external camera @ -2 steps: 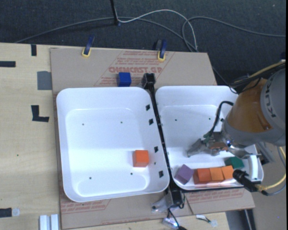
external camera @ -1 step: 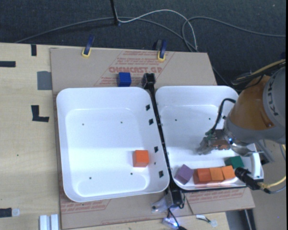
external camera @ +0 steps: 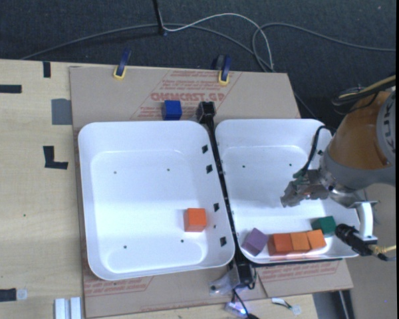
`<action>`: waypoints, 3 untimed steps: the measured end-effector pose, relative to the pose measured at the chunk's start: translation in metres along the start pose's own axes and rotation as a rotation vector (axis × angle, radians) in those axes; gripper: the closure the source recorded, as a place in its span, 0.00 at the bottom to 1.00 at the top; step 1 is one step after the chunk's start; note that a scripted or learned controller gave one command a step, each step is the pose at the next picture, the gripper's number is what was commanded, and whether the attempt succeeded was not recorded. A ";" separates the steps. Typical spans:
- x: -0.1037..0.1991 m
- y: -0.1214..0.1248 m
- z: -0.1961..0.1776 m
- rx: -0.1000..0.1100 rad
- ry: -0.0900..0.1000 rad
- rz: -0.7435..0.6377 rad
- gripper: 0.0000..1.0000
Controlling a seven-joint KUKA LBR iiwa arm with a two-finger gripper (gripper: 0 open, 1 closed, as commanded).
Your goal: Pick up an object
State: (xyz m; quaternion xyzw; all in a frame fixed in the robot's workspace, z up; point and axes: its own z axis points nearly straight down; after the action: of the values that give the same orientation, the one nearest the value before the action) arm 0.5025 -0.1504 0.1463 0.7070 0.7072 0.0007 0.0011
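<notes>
Camera view: two white bins are seen side by side on the table (external camera: 26, 178). The gripper (external camera: 298, 193) hangs over the right bin (external camera: 266, 128), and nothing is seen held. Whether it is open or shut cannot be told. A purple block (external camera: 255, 241), three orange blocks (external camera: 296, 243) in a row and a green block (external camera: 324, 225) are packed near the front wall. One orange block (external camera: 195, 219) sits in the left bin (external camera: 120, 135). A grab could be spoiled there, because the crowded blocks may be pushed or slip.

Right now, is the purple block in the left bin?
No, the purple block lies in the right bin, near its front edge beside the orange blocks.
</notes>
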 end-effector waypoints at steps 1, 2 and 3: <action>0.000 0.001 -0.062 -0.002 -0.001 -0.001 1.00; -0.002 0.002 -0.104 -0.001 0.000 0.000 1.00; -0.002 0.002 -0.155 -0.001 0.000 0.000 1.00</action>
State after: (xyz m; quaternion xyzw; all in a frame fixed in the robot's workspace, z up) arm 0.5046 -0.1519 0.3011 0.7069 0.7073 0.0009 0.0014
